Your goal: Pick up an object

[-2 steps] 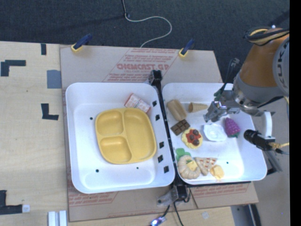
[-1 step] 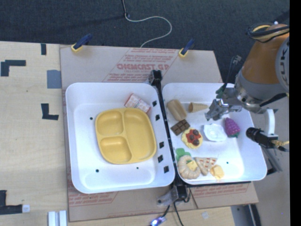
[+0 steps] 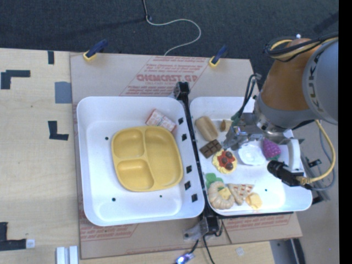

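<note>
Poised low over the right bin near the desk's right edge, the arm's pincer, its opening impossible to judge, hovers above toy food, nearest a fruit tart.

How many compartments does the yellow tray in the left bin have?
3. The yellow tray has two compartments side by side along its far edge, upper left and upper right, and one wide compartment across its near edge. None looks hidden.
</note>
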Tool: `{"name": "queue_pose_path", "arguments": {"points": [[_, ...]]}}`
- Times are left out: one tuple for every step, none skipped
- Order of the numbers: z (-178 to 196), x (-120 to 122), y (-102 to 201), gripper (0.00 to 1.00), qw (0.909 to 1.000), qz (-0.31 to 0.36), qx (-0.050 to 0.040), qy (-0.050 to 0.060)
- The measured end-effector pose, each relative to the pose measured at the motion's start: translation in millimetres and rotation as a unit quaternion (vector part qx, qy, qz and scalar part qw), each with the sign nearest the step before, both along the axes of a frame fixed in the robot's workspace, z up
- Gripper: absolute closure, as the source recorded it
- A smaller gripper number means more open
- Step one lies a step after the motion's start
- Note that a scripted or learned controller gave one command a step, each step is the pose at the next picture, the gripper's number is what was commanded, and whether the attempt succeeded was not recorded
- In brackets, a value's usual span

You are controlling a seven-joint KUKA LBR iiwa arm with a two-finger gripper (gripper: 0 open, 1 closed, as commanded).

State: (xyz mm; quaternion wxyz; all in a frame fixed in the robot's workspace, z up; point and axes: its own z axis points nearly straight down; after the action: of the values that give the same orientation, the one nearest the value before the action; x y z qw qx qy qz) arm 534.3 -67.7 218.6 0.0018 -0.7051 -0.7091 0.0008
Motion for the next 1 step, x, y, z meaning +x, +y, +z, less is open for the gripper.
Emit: {"name": "queue_pose_path", "arguments": {"points": [[13.5, -31.3, 41.0, 1.00, 1.0000, 0.000, 0.0004, 0.000]]}}
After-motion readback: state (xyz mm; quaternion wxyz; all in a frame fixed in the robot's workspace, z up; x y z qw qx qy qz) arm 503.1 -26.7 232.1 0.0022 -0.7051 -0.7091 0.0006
